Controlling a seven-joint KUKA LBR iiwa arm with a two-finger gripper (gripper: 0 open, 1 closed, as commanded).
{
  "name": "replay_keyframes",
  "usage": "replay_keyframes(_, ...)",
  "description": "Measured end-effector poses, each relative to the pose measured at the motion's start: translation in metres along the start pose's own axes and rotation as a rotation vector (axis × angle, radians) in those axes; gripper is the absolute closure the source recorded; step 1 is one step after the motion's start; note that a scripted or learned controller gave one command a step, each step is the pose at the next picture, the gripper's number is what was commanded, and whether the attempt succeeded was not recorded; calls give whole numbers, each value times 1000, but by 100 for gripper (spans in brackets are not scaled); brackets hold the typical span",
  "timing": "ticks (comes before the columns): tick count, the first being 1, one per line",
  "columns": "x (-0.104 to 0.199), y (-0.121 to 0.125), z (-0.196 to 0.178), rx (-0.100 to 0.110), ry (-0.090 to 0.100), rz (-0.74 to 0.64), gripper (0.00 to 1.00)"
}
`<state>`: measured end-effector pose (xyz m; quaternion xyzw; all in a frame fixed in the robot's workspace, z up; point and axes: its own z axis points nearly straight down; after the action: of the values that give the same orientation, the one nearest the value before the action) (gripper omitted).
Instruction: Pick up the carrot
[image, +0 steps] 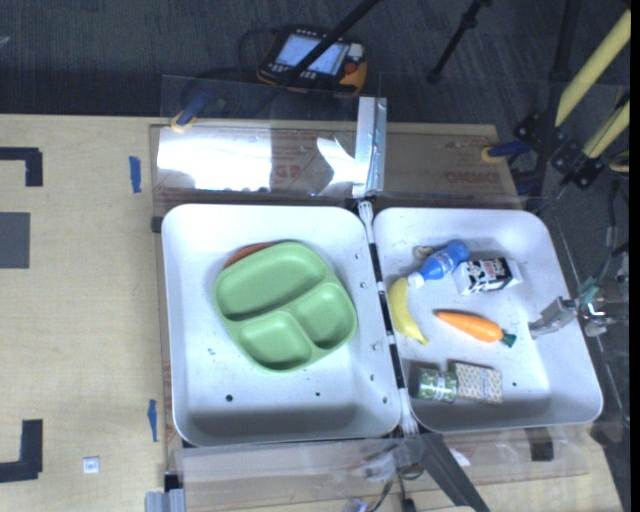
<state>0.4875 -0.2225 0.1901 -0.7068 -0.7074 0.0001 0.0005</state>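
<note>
The carrot (468, 325) is orange with a green stem end pointing right. It lies flat near the middle of the right bin (560, 395), with nothing touching it. At that bin's right rim, a small grey metal part of my gripper (563, 315) pokes in, a little to the right of the carrot's green end and apart from it. Nothing is seen held in it.
Around the carrot lie a yellow banana (405, 310) to its left, a blue bottle (442, 262) and a black-and-white carton (486, 273) behind it, and a can (435, 385) beside a patterned box (478, 382) in front. The left bin (190, 390) holds a green divided plate (285, 303).
</note>
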Motion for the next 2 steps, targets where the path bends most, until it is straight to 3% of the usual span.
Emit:
replay_keyframes(1, 57, 29, 78, -1, 0, -472, 0)
replay_keyframes(2, 121, 61, 103, -8, -2, -437, 0)
